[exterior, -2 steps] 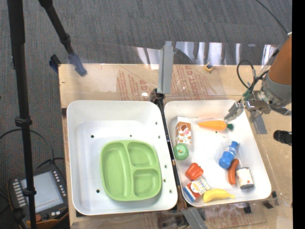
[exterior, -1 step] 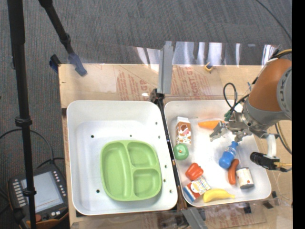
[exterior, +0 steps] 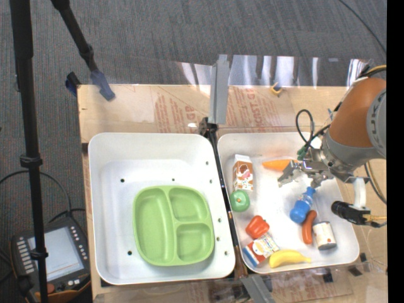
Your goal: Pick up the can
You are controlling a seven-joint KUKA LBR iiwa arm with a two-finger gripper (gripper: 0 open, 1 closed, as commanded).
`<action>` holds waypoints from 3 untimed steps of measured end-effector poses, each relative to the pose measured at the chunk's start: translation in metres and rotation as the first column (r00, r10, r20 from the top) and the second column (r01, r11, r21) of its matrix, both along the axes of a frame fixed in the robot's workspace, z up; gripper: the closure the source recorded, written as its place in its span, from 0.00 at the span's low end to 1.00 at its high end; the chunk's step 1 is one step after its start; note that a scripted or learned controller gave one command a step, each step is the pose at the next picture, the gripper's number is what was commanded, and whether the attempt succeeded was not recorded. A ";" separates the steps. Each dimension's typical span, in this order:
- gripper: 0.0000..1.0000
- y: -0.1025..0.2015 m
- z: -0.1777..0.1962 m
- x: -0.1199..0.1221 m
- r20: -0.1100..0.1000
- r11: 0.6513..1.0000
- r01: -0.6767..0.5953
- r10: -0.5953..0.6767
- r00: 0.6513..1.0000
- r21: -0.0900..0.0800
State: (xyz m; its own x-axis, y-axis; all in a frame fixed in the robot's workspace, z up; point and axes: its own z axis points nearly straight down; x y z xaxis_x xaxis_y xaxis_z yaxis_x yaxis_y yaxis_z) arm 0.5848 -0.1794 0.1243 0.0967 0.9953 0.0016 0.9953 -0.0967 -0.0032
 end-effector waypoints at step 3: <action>0.00 0.013 0.061 -0.108 0.004 0.838 -0.546 0.546 0.838 -0.001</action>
